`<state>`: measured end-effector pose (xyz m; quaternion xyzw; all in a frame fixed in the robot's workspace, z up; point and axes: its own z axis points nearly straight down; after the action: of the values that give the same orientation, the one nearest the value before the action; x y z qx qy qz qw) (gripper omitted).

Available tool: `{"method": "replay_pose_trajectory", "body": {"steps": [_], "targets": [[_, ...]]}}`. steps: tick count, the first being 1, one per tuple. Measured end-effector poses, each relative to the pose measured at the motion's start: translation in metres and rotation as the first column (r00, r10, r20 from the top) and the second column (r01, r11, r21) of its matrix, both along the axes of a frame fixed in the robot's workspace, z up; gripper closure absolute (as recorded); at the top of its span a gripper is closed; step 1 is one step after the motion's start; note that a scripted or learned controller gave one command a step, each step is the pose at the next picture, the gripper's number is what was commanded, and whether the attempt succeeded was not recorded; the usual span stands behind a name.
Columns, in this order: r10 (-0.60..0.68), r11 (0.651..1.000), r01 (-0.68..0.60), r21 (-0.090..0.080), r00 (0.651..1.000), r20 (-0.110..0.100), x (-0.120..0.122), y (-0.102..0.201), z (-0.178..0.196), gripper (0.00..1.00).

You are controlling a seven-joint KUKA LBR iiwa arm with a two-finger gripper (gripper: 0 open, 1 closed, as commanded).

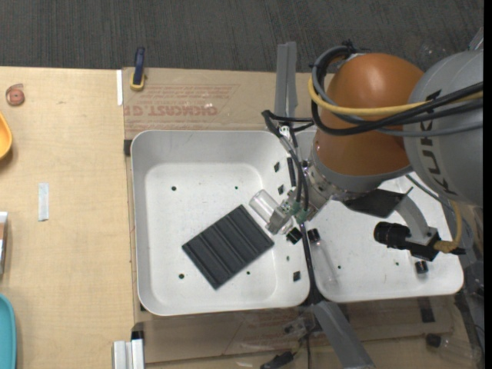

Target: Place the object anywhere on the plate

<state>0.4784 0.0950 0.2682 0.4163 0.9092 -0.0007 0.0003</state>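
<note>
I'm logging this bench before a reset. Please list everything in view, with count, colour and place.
bins: two, white, side by side on the cardboard sheet
ribbed plate: one, dark grey, lying aslant in the left bin
clear object: one, see-through, left bin, at the plate's right corner, by the gripper
cardboard sheet: one, brown, under the bins
clamp: one, blue, cardboard's far left corner
disc: one, pinkish, wooden table, far left
strip: one, pale, same table
gripper: one, above the bins' shared wall
arm: one, grey with an orange band, reaching in from the right

Dark ribbed plate (228, 246) flat (askew); clear object (263, 204) by its corner.
</note>
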Motion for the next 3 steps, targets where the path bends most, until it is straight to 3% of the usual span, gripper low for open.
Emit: {"method": "replay_pose_trajectory", "body": {"steps": [1, 2, 3], "targets": [[0.196, 0.981, -0.196, 0.0, 0.981, -0.001, 0.0, 0.065, 0.018, 1.0], [0.3, 0.954, -0.3, -0.001, 0.954, -0.001, 0.018, 0.055, 0.031, 1.0], [0.3, 0.954, -0.3, -0.001, 0.954, -0.001, 0.018, 0.055, 0.031, 0.0]]}}
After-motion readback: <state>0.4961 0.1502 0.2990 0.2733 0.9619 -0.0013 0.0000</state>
